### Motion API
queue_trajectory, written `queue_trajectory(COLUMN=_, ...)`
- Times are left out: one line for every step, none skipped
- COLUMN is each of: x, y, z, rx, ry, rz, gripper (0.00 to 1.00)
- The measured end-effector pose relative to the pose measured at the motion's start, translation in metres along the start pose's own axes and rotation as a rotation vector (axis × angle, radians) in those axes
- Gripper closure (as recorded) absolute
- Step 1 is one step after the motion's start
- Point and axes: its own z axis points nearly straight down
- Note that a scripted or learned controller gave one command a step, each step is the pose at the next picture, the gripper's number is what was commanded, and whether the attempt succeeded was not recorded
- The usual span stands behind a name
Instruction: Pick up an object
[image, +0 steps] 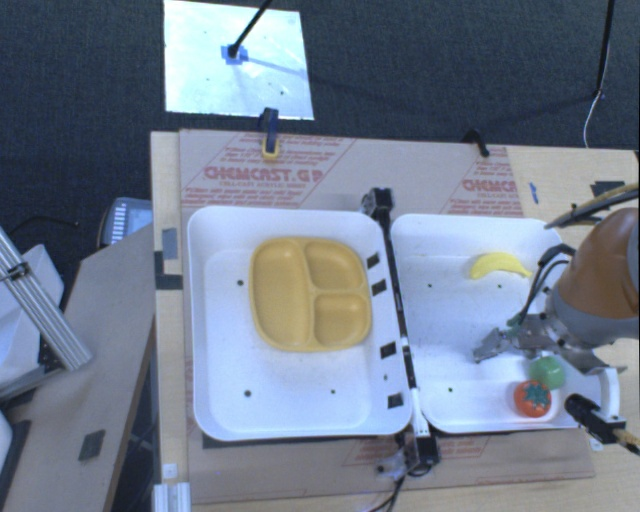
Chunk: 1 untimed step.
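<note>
Two candidates sit right under your grey two-finger gripper (497, 345), toward the right bin's near edge: small green round object (547, 372), orange round object (532, 398). Grip state: can't tell.

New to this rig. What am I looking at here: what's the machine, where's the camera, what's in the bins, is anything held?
One picture, from a fixed camera above the bench, looking down at a slant. The machine is a single robot arm, grey with an orange band, reaching in from the right. Its tool is low inside the right bin; I cannot tell whether it is open or shut, and nothing visibly sits in it.

Two shallow white bins stand side by side. The left bin holds a yellow divided plate with three compartments. The right bin holds a yellow banana near its far side, plus a green ball and an orange-red tomato-like toy close together near the front right corner, beside the tool.
</note>
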Motion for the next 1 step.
queue_trajectory(x=-0.0003, y=0.0005, z=-0.0113, rx=-0.002, ry=-0.001, rz=0.001, gripper=1.0)
